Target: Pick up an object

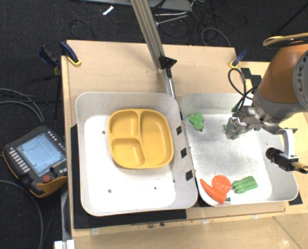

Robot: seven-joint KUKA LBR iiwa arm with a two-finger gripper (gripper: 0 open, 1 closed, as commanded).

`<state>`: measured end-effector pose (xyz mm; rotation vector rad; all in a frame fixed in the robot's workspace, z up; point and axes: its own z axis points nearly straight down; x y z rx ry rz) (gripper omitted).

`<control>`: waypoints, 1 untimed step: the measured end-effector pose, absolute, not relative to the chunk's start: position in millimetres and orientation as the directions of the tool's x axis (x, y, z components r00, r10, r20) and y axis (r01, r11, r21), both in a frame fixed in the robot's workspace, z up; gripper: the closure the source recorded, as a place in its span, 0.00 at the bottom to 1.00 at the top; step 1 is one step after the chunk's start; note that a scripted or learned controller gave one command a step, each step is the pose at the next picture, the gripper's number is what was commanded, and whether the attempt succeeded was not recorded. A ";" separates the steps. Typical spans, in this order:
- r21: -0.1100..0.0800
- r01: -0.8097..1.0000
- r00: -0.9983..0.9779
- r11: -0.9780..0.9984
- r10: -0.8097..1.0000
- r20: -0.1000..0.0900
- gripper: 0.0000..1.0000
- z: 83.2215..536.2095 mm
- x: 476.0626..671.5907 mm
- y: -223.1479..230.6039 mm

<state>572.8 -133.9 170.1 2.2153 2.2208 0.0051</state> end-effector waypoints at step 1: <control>0.006 1.000 -0.004 0.004 1.000 -0.002 1.00 214.3 572.5 -128.8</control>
